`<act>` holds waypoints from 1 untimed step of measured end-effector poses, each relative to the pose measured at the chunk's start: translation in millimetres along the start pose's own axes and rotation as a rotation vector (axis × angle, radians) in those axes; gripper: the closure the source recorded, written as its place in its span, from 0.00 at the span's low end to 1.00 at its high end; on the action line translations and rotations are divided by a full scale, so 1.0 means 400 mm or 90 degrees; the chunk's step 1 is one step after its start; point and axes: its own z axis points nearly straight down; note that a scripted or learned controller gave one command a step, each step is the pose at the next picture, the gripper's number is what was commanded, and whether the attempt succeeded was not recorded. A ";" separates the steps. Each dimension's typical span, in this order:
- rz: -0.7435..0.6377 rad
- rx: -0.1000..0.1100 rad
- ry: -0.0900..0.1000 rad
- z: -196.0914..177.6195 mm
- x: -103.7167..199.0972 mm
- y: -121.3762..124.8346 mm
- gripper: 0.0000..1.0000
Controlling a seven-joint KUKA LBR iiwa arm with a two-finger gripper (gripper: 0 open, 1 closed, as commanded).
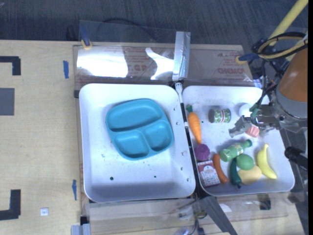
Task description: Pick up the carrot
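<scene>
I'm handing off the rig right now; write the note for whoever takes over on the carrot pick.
Gripper: over the upper right part of the right white bin, near a small pink block; I cannot tell whether it is open or shut, and no carrot is in it.
Carrot: the orange tapered carrot with a green top lies along the right bin's left wall, above a purple vegetable. A smaller, thinner orange carrot-like piece lies lower.
Done: nothing lifted.
Left: move the gripper left to the carrot, grasp it, raise it.
</scene>
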 end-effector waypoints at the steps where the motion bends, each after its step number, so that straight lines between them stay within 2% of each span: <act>1: -0.198 0.001 0.000 0.105 0.227 0.061 0.00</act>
